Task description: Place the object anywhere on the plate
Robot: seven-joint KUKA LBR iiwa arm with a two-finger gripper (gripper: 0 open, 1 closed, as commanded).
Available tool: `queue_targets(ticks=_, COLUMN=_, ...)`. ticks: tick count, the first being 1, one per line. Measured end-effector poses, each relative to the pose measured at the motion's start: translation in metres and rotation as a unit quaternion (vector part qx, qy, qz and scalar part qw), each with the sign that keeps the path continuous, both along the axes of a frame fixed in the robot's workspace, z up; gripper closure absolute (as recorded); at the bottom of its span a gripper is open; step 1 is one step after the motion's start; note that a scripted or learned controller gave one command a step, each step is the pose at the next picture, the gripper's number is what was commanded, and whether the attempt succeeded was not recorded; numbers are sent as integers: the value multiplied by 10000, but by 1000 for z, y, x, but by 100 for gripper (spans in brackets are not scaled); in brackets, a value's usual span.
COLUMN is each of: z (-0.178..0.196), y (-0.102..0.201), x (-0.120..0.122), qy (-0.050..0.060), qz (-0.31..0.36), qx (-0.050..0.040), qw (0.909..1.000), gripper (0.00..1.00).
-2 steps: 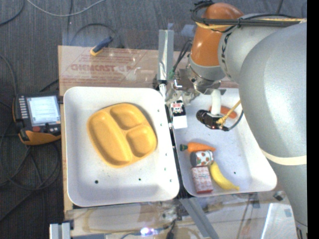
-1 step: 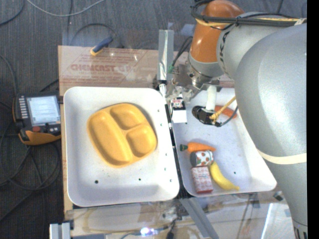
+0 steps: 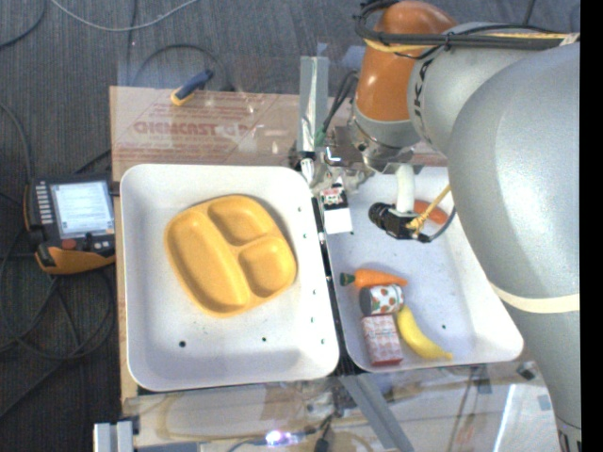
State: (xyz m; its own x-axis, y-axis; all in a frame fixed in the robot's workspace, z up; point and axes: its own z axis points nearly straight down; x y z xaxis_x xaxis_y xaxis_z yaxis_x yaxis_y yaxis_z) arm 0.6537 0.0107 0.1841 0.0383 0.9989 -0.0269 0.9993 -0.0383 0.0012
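A yellow plate (image 3: 231, 252) with three compartments lies in the left bin (image 3: 151, 347), and nothing rests on it. My gripper (image 3: 332, 201) hangs over the divider between the two bins, at the far left corner of the right bin (image 3: 471, 299), just right of the plate's far edge. The objects lie toward the front of the right bin: an orange carrot (image 3: 375, 277), a small can (image 3: 381, 298) with a red label, a red box (image 3: 382, 338) and a yellow banana (image 3: 419, 336). All of them sit well in front of the gripper.
The grey arm (image 3: 509, 158) covers the right bin's far right part. A cardboard sheet (image 3: 207, 130) lies behind the left bin. A handheld pendant (image 3: 71, 217) sits left of the bench, and cables run over the floor.
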Motion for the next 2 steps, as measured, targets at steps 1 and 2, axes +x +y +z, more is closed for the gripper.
queue_targets(ticks=1, z=2, y=4, x=-2, qy=-20, qz=-77, qx=-26, qw=10000, gripper=100)
queue_targets(ticks=2, z=5, y=6, x=-15, qy=-29, qz=499, qx=-57, qw=9987, gripper=100)
